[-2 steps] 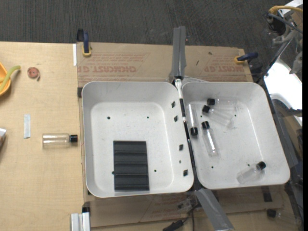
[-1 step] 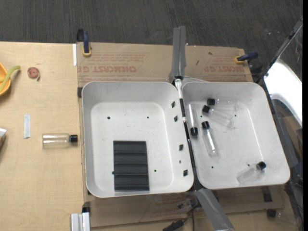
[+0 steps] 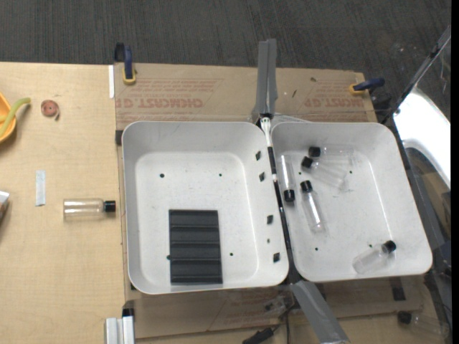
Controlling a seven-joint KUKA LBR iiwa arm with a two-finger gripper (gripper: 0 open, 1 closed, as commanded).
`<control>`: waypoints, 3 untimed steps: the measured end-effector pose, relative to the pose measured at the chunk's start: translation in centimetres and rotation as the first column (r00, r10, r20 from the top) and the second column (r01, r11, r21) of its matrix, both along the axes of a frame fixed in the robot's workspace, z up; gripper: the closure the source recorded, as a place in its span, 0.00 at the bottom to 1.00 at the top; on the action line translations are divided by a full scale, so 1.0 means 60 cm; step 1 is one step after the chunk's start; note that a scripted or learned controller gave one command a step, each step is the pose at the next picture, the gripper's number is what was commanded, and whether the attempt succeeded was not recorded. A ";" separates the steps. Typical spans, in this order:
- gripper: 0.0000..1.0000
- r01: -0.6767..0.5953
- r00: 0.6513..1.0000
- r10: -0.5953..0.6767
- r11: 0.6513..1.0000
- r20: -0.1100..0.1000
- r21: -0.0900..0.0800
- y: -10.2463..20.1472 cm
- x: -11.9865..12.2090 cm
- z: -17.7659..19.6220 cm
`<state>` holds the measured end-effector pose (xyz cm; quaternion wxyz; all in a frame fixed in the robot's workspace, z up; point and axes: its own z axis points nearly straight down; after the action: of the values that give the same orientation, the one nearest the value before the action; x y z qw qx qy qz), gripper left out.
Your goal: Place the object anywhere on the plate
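Observation:
A black ridged rectangular plate (image 3: 194, 246) lies flat in the front part of the left white bin (image 3: 143, 149). The right white bin (image 3: 401, 192) holds several clear vials with black caps. One vial (image 3: 287, 179) lies along the bin's left wall, and another (image 3: 313, 208) sits just right of it. A pair of clear vials (image 3: 330, 166) rests near the bin's back. One more vial (image 3: 374, 258) lies at the front right corner. Nothing rests on the plate.
On the wooden bench left of the bins lie a clear capped bottle (image 3: 87, 207), a small reddish disc (image 3: 49, 108) and a yellow-orange object (image 3: 7, 117) at the edge. Cardboard (image 3: 186, 95) with clamps underlies the bins. A grey bar (image 3: 267, 77) rises behind them.

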<state>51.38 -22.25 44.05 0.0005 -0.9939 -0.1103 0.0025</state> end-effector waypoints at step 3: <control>0.00 -0.005 1.000 0.005 1.000 -0.001 -0.001 0.066 0.136 -0.018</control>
<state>59.56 -18.30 42.97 0.0001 -0.9936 -0.1126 0.0028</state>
